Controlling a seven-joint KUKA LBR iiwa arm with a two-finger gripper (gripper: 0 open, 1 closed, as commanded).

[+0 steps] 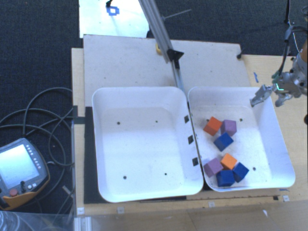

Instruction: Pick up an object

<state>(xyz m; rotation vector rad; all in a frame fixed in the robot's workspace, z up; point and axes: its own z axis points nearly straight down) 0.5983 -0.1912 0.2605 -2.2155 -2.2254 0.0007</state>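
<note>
Nearest my camera, at the bottom left, sits the handheld control pendant (21, 174) with its grey screen, and black cables (45, 109) loop on the dark floor above it. On the bench I have two white bins side by side. The left bin (103, 177) shows just its bare floor. In the right bin (284, 170), closest to me, a cluster of four blocks sits touching: a dark blue block (225, 178), another blue block (240, 171), an orange block (229, 160) and a purple block (212, 167). Further back is a second group: a blue block (224, 141), an orange block (212, 126) and a purple block (229, 127), all close together.

Beyond them, the gripper (262, 96) hangs over the right bin's far right corner, well apart from both groups. Nothing sits between its fingers; whether they are spread or pressed together I cannot tell. A metal pole (156, 23) slants across the far board (125, 61).
</note>
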